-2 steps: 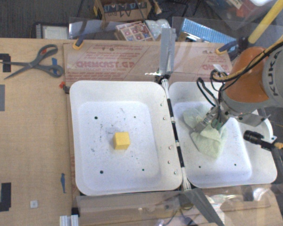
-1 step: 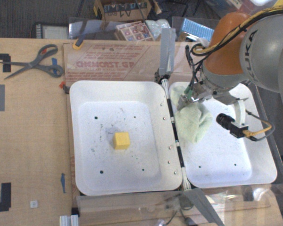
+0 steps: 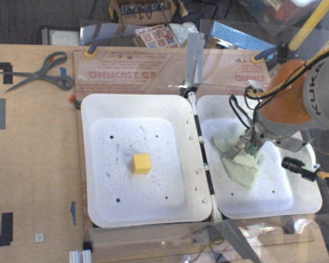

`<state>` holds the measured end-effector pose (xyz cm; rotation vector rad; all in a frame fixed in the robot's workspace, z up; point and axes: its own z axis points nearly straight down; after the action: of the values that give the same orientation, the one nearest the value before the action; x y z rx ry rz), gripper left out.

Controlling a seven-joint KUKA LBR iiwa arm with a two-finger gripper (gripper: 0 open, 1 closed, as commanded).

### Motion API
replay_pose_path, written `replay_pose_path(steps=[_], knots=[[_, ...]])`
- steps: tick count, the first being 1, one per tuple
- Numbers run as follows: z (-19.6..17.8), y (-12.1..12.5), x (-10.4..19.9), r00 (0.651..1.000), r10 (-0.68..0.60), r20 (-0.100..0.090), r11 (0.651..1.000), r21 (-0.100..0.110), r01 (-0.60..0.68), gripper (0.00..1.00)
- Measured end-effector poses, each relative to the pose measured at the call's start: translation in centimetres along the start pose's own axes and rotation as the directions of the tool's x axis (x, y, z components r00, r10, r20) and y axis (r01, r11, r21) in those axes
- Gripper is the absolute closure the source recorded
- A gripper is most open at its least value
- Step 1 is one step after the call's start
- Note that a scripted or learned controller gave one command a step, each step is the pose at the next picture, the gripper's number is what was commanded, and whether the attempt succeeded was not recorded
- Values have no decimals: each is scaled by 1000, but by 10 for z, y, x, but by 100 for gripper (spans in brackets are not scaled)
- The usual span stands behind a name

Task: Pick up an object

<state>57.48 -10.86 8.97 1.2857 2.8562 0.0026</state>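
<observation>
A pale green cloth [image 3: 242, 163] lies crumpled in the right bin [image 3: 274, 201], left of its middle. My gripper [image 3: 245, 147] is down on top of the cloth, reaching in from the right under the orange wrist band, and the cloth bunches around its tip. A small yellow block [image 3: 142, 164] sits alone near the middle of the left bin [image 3: 104, 125].
Grey-handled scissors [image 3: 44, 74] lie on the bench at the far left. A cardboard sheet [image 3: 131, 75] and clutter line the back behind the bins. A black cable end [image 3: 299, 167] hangs over the right bin's right side.
</observation>
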Motion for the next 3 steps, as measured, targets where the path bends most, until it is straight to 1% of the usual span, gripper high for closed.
replay_pose_path(steps=[1, 3], knots=[[0, -82, -44, 990, -138, 0, 990, 2, 138, 100], [-21, -81, -46, 991, -134, 10, 991, -3, 134, 100]])
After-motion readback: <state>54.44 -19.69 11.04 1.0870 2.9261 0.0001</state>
